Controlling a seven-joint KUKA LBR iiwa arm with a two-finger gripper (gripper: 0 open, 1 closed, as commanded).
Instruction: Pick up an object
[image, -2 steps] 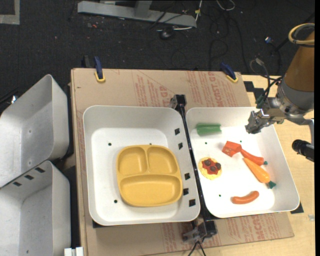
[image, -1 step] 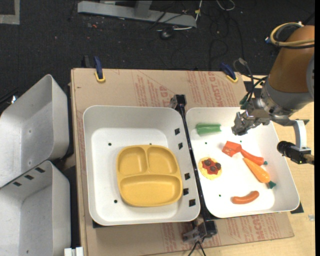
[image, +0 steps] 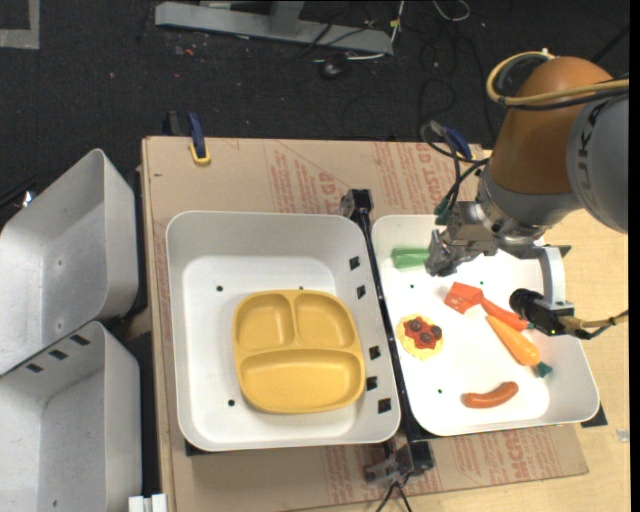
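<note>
presently the gripper (image: 441, 262) hovers beside the green piece (image: 408, 258) in the right bin (image: 575, 405); closure indeterminate. recommend centring over it before descending.

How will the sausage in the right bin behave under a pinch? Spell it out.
The sausage is a curved, rounded tube lying flat on the right bin, so it would probably roll or swivel if nudged off-centre. Its glossy skin suggests slippery plastic, likely light and stiff. With bare floor around it, a push could send it sliding.
</note>
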